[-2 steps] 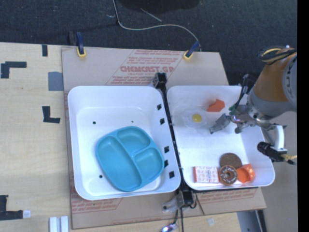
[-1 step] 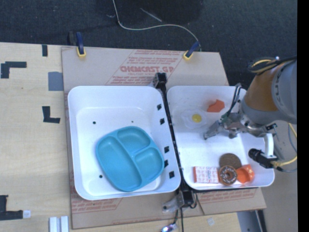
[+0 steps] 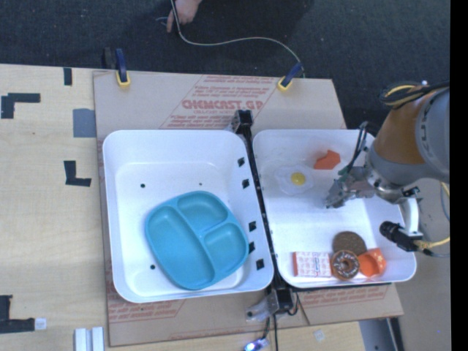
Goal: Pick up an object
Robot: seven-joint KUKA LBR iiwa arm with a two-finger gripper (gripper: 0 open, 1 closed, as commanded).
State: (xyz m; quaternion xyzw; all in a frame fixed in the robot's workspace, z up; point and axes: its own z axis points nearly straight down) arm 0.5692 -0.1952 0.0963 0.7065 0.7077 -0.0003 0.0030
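Nothing lifted yet, by the look of it; whole pick left to do. Gripper (image 3: 338, 198) down low inside the right bin (image 3: 314, 229), open or closed impossible to tell from here. Nearest candidates: fried egg toy (image 3: 295, 179) just to its left, orange piece (image 3: 327, 159) just beyond. Further off toward the near rim, cookie (image 3: 349, 242), donut (image 3: 345, 265), red-and-white packet (image 3: 310, 264). Blue divided plate (image 3: 196, 238) well away, next bin over.

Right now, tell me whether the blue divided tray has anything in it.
Empty. The blue divided tray lies flat in the left bin, and all three of its compartments show bare blue plastic.
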